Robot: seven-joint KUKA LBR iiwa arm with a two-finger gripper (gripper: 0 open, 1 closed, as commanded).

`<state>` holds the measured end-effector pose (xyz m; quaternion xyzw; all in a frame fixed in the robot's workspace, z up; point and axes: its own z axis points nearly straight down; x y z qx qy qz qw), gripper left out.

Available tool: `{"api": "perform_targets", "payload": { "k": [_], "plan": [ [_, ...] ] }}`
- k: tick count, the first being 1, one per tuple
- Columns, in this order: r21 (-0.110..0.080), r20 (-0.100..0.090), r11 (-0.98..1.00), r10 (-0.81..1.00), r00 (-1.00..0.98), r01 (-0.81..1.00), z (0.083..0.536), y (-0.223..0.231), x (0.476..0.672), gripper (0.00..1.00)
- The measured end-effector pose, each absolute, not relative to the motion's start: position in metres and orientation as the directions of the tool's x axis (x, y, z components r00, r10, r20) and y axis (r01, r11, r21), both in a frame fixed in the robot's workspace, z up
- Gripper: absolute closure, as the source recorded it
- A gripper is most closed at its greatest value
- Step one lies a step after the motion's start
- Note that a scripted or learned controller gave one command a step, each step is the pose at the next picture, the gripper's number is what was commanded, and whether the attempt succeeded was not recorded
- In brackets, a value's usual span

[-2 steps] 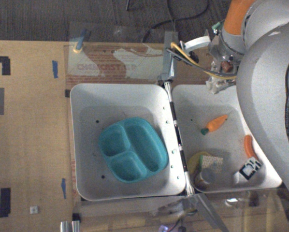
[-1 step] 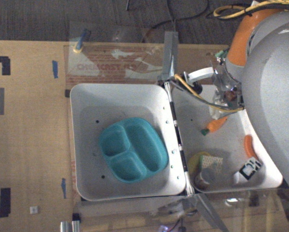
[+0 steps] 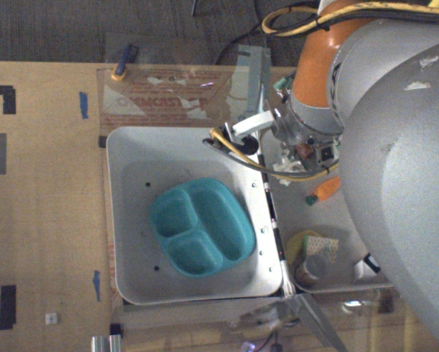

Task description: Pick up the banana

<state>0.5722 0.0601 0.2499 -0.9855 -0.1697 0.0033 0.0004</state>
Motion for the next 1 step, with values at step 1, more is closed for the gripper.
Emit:
{"api": "perform_targets", "payload": {
  "k": [1],
  "plan": [
    [0.000,-0.004,-0.946,0.324,0.946,0.324,0.2550,0.1219,0.6105,1.00]
  ]
}}
